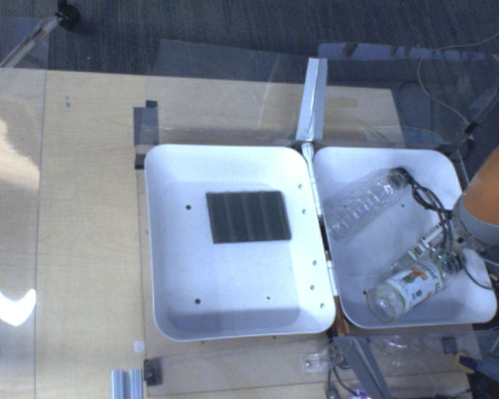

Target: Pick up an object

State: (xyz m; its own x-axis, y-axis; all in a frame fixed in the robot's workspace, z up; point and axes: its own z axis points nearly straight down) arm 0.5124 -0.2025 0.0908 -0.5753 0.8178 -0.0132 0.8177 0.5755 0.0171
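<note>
In the right bin [449,166] a clear plastic bottle [362,204] lies on its side, pointing toward the far right corner. A second clear bottle [403,287] with a green and orange label lies slantwise near the bin's front edge. My gripper [437,250] reaches in from the right and hangs over the upper end of the labelled bottle, close to it or touching it. The orange band of the arm [492,191] shows at the right edge. A dark ribbed rectangular pad [248,217] lies flat in the left bin [175,248].
Black cables [428,196] loop from the wrist across the right bin's far corner. A metal post [310,110] rises behind the wall where the two bins meet. Wooden bench top spreads to the left of the bins.
</note>
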